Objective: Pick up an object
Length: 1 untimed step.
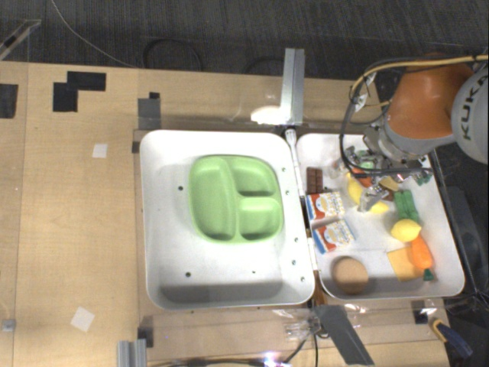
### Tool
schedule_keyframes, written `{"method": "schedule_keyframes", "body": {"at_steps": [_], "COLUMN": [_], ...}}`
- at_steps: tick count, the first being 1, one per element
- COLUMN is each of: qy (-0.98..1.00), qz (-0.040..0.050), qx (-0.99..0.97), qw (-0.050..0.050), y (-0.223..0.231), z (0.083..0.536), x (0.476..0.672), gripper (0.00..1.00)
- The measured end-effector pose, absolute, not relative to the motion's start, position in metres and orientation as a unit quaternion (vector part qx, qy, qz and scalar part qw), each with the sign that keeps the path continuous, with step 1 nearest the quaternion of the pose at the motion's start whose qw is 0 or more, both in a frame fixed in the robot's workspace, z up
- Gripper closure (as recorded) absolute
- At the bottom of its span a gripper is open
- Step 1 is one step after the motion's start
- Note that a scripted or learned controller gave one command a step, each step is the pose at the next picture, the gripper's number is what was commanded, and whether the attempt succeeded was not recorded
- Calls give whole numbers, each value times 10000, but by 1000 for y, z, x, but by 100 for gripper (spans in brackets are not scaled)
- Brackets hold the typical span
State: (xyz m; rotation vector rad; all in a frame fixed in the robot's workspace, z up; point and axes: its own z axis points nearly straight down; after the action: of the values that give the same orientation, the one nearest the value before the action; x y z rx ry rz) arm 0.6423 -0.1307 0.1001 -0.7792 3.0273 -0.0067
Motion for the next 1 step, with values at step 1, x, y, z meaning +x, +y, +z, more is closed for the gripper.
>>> {"method": "schedule_keyframes", "body": {"at_steps": [1], "qy": [9689], "qz": [-14], "qx": [-2472], "qw": [59], "y": [-147], "z": [88], "x": [640], "gripper": [0]}}
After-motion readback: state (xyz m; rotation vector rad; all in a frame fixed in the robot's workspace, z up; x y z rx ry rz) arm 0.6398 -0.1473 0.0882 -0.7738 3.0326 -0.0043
